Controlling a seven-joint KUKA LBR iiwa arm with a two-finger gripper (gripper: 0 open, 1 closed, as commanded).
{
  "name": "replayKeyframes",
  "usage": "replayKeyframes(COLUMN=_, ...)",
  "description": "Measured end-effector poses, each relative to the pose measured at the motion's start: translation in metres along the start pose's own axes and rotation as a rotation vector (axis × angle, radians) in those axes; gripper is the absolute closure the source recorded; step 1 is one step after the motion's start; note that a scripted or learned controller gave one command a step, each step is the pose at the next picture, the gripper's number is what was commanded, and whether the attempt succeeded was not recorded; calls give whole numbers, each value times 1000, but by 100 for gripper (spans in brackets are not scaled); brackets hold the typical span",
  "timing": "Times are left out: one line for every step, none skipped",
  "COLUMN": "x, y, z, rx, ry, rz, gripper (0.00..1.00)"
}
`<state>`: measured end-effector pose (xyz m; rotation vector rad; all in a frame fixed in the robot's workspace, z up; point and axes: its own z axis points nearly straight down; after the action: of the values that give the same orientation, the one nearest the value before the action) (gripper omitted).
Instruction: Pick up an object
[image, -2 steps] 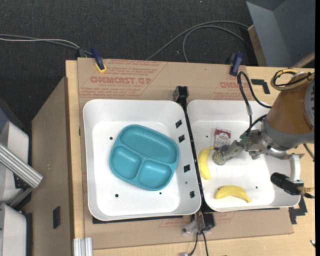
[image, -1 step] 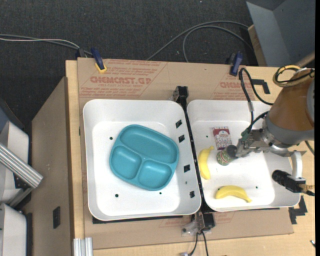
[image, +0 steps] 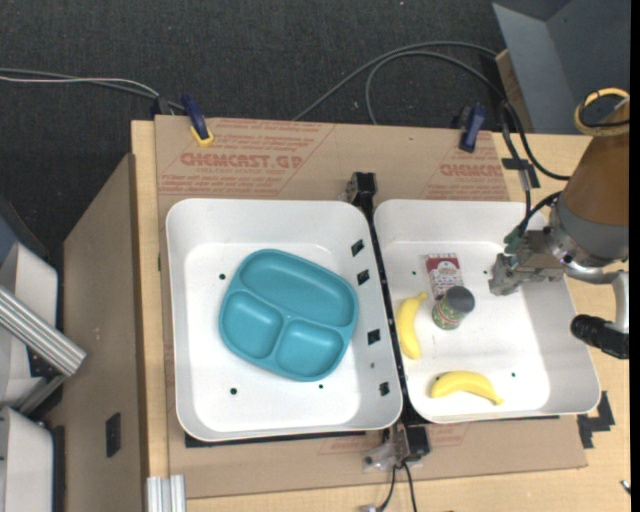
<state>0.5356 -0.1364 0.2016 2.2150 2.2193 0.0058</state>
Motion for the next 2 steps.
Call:
replayKeyframes(x=0, y=2, z=-38, rx=1, ry=1, rz=0, gripper=100)
replayKeyframes(x=56, y=18, z=-27, rx=6, ry=3, rz=-5, gripper=100)
